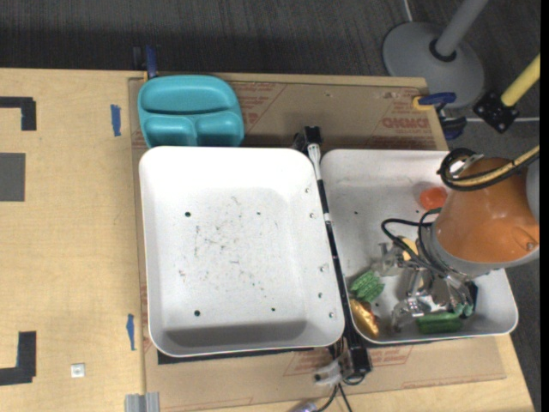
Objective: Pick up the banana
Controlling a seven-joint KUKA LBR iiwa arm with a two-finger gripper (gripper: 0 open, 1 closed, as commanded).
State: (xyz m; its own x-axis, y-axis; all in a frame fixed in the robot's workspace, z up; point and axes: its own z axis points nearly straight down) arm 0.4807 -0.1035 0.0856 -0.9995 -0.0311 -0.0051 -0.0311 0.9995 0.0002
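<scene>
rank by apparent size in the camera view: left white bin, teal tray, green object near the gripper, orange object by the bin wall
1. left white bin
2. teal tray
3. green object and orange object: both look small and alike, with the orange one partly hidden by the arm, so unranked.

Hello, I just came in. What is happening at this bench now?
A grey arm with an orange band reaches from the right into the right bin. Its gripper is low, near the bin's front edge, among small items: a green piece and a brownish-yellow thing, maybe the banana. No item shows held. The left bin and a teal tray lie untouched.
</scene>
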